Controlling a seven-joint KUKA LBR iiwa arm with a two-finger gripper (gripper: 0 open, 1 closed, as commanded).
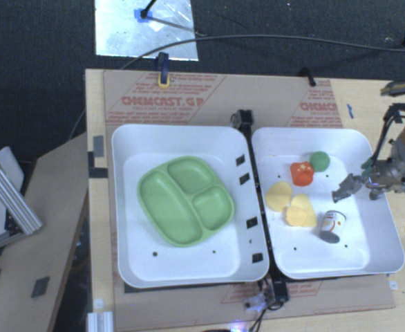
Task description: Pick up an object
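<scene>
The right bin (368, 251) holds several small objects. A red piece (301, 173) lies beside a green ball (319, 160) toward the back. Two yellow pieces (280, 195) (300, 212) lie near the bin's left wall. A small white can with red markings (331, 224) rests on its side in front of them. My gripper (351, 188) hangs over the right half of this bin, right of the red piece and above the can, with nothing visibly held.
The left bin (133, 151) holds a green divided plate (185, 200). Black clips run along the seam between the bins (252, 199). The arm's wrist (403, 175) enters from the right edge. Cardboard (189, 99) lies under both bins.
</scene>
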